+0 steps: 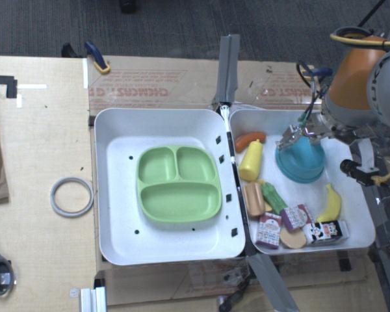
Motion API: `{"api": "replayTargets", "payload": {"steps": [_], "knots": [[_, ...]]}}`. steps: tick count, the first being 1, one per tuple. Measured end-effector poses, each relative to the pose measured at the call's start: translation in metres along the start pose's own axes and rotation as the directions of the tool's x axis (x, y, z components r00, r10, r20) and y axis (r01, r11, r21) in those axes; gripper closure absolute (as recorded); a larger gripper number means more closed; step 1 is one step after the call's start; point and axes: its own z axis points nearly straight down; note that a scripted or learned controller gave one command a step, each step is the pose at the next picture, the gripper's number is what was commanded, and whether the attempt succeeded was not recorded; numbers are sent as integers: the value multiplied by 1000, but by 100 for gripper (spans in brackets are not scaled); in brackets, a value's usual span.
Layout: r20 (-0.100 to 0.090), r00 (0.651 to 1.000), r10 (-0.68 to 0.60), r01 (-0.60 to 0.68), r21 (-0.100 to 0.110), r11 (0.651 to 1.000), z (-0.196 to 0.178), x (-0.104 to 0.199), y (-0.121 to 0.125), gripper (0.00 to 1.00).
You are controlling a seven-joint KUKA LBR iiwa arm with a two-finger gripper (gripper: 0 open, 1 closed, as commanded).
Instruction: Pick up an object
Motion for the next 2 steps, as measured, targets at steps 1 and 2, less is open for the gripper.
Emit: {"api": "replayTargets", "payload": {"steps": [1,2], "knots": [[4,977,-215,215,7,977,0,-3,5,0],[-18,983,-185,186,35,982,-58,-2,8,0]]}}
